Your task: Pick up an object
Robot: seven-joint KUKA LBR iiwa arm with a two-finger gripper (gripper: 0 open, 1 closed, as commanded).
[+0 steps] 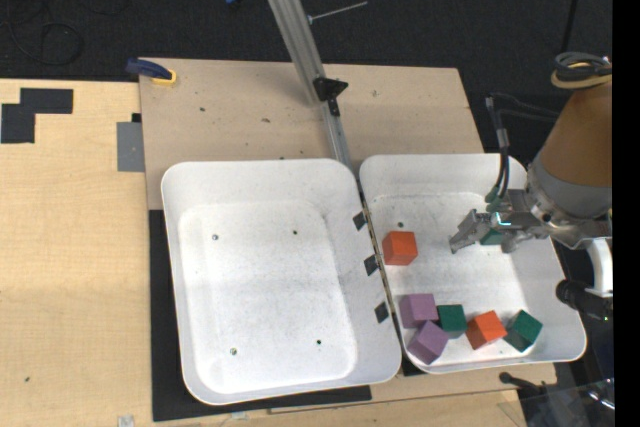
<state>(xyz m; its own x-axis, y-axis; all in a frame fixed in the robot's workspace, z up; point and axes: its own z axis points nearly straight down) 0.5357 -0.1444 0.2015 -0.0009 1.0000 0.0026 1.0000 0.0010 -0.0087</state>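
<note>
The right bin (430, 177) holds several small blocks. An orange cube (400, 247) lies alone near the bin's left wall. Along the front sit two purple blocks (418, 308) (430, 341), a green cube (452, 318), another orange cube (486, 328) and a green block (523, 328) in the front right corner. My gripper (482, 232) hangs over the middle right of this bin, to the right of the lone orange cube and apart from it. Something teal shows at the gripper's tip; I cannot tell what it is.
The left bin (200, 185) stands beside the right one, with black clips (366, 263) along the shared edge. A slanted aluminium bar (292, 25) rises behind the bins. A blue and yellow tool (152, 70) lies at the bench's back left corner.
</note>
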